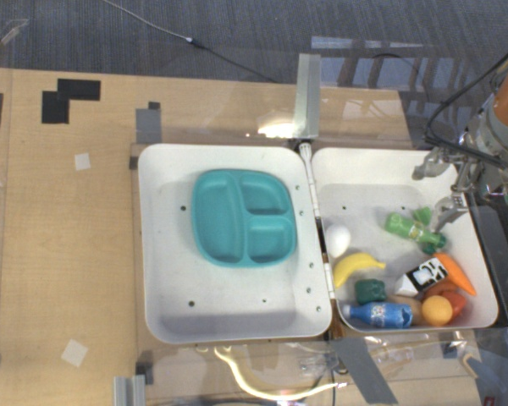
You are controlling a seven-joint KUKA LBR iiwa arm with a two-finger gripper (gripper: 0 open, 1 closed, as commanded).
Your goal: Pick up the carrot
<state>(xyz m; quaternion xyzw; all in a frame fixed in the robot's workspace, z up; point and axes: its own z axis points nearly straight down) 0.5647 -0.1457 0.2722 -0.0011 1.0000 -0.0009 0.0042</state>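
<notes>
Carrot (455,271) not yet lifted: seen lying in right bin (356,176), against its right wall, beside black-and-white block (427,275). Tool (448,211) poised above and behind carrot, near green bottle (413,227); nothing seen gripped; opening cannot be told. Descent, grip and lift judged outstanding.

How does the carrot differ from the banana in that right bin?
The carrot is orange, straight and tapered; the banana is yellow and curved. The carrot lies by the bin's right wall beside a black-and-white tag; the banana lies nearer the left wall, below a white egg. Both are toy foods lying flat in the right bin.
</notes>
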